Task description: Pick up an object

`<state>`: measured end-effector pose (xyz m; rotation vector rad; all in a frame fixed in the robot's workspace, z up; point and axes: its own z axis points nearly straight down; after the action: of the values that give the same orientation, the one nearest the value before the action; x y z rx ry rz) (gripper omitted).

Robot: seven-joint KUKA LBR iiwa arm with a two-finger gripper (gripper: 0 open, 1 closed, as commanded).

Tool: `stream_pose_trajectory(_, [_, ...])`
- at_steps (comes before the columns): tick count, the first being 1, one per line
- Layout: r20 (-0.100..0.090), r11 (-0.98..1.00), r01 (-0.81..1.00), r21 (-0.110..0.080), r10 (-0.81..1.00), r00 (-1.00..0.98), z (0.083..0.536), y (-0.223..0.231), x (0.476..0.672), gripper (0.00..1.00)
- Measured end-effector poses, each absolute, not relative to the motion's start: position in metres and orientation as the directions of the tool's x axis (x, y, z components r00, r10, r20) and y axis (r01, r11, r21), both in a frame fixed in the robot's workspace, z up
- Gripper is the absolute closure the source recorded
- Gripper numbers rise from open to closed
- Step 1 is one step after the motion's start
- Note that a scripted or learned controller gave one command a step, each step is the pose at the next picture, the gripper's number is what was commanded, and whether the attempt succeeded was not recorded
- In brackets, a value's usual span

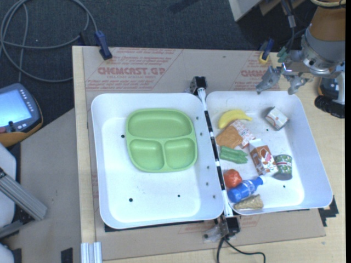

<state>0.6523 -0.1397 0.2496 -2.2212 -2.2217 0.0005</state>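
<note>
Two metal fingers of the gripper [279, 83] hang spread and empty above the right white bin's [312, 147] far rim. Dropping straight onto the isolated small white carton [276, 118] looks safest.

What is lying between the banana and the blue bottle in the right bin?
In the camera view, between the banana and the blue bottle lie an orange snack packet, a green vegetable and a red tomato.

Objs in right white bin [312, 163]: curved yellow plastic banana [232, 117] near back-left; small white/red box [276, 118] tilted, back-right, apart from rest. Orange snack packet [232, 136] below banana; green pod-shaped toy [233, 155] beside divider. Red/white carton [262, 159] mid, green-label can [283, 166] lying just beside. Red round fruit [232, 177], blue plastic bottle [244, 189], tan bread-like piece [249, 203] clustered at front-left.
</note>
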Motion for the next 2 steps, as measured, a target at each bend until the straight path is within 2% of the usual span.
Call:
stream_pose_trajectory(1, [-0.001, -0.001, 1.0, -0.002, 1.0, 0.001, 0.142, -0.21, 0.632, 0.0])
stream_pose_trajectory(2, [0.001, 0.001, 1.0, -0.002, 1.0, -0.001, 0.085, -0.198, 0.646, 0.0])
